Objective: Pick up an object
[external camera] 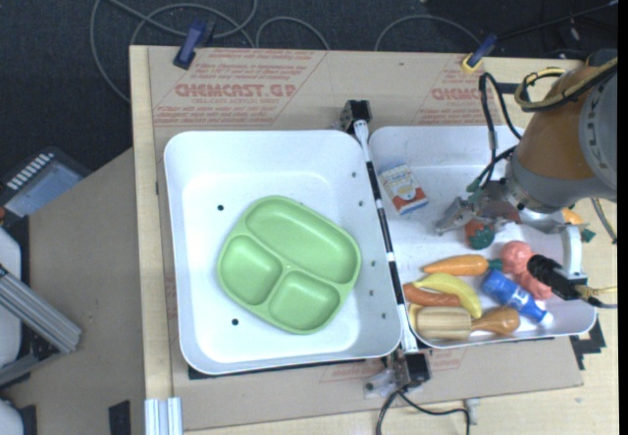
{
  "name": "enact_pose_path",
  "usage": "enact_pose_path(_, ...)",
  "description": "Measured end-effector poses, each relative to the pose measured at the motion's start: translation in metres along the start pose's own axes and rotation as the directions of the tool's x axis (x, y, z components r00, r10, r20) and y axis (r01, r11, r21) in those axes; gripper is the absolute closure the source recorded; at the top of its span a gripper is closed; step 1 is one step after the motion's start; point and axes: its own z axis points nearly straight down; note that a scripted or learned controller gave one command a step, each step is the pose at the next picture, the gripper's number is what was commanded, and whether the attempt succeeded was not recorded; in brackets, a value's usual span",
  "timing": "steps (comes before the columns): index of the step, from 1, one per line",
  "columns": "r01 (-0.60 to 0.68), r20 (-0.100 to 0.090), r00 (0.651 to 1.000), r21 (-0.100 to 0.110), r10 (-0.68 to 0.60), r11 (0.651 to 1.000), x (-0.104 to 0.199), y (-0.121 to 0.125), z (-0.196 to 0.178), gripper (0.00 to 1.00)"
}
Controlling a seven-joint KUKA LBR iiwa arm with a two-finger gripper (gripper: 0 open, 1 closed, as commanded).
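The pincer is low in the right bin, its grey fingers pointing toward the bin's left. They look slightly spread, though whether they pinch anything I cannot tell. Just beside the tips lies a small red-and-green object, touching or nearly so. To the left sits a small white carton. Nearer the camera are a carrot, a banana, a pink toy, a blue bottle and a wooden piece. The left bin holds a green divided plate. Both bins rest on the worktop.
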Motion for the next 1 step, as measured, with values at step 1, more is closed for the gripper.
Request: enact_pose_path(1,-0.001,0.002,1.000,-0.002,0.001,1.000,-0.0007,0.0002,-0.0101,1.00)
